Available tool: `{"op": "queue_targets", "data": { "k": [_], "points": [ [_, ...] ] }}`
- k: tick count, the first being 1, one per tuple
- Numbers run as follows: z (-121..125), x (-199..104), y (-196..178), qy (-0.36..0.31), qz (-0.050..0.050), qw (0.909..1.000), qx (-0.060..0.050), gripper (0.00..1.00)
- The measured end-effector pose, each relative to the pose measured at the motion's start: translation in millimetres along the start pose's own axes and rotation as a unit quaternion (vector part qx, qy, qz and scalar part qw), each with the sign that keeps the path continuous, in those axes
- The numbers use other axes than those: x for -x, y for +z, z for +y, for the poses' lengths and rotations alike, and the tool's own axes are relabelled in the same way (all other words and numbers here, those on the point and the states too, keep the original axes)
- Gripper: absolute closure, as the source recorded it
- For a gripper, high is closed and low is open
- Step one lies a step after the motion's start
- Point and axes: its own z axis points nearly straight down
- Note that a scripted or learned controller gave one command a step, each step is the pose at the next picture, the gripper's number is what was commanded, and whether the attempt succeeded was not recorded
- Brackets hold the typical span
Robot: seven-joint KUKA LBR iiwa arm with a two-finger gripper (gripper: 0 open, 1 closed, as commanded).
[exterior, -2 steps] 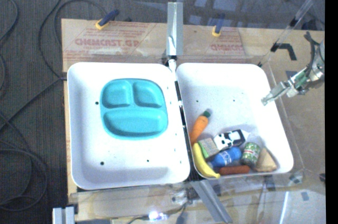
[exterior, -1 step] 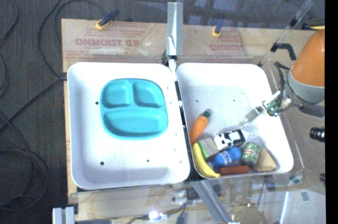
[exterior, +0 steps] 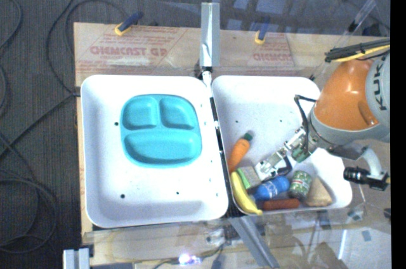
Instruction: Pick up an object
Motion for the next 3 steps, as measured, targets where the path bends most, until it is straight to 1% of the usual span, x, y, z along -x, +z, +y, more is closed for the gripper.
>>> {"op": "queue_targets", "data": {
  "k": [1, 2, 3],
  "points": [
    [-6.6, 52.4, -95.7, 0.02, 0.008, 0.9997, -0.006, 0.0],
    [-6.7, 52.2, -95.5, 0.02, 0.008, 0.9997, -0.007, 0.0],
    [-1.5, 30.5, 3.5, -0.032, -0.002, 0.9995, 0.003, 0.0]
  ]
}}
